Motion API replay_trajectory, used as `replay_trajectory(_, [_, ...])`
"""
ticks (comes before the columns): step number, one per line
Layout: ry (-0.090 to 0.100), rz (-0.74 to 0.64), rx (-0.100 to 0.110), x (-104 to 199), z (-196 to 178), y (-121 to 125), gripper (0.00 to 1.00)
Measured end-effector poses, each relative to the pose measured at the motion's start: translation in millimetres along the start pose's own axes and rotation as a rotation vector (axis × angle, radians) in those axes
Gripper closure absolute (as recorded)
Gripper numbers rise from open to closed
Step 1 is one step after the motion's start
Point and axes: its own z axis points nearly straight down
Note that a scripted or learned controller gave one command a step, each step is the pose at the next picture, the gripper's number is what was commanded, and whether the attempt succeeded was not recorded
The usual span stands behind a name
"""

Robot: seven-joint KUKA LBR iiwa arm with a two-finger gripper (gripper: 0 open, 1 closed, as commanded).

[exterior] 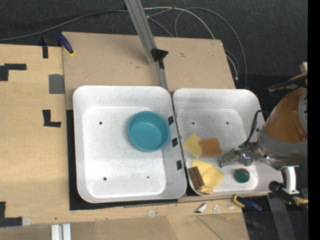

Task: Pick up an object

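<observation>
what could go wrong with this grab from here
The gripper sits low in the right bin, beside a tight cluster: orange block, yellow pieces and brown block. It might nudge or catch several at once. The small green object lies near the bin's wall, so a reach there may scrape the rim.

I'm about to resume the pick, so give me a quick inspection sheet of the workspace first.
Surface: wooden bench bearing two shallow white bins, left bin and right bin.
Job's things: round teal plastic bowl in the left bin; in the right bin, yellow flat pieces, orange-brown square block, dark brown bar, small green round object.
Clutter: small white bits on the bench's front edge.
Pincer: metal pincer low over the right bin, near the orange-brown block.
Cables: thin cables looping behind the bench.
Surroundings: slanted grey metal pole.
</observation>
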Motion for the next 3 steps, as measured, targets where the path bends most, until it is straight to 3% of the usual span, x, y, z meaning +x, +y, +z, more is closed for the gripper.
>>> replay_trajectory(1, [0.002, -0.001, 0.001, 0.7, -11.2, 0.0, 1.0])
replay_trajectory(3, [-0.001, -0.001, -0.004, -3.8, -121.9, 13.2, 1.0])
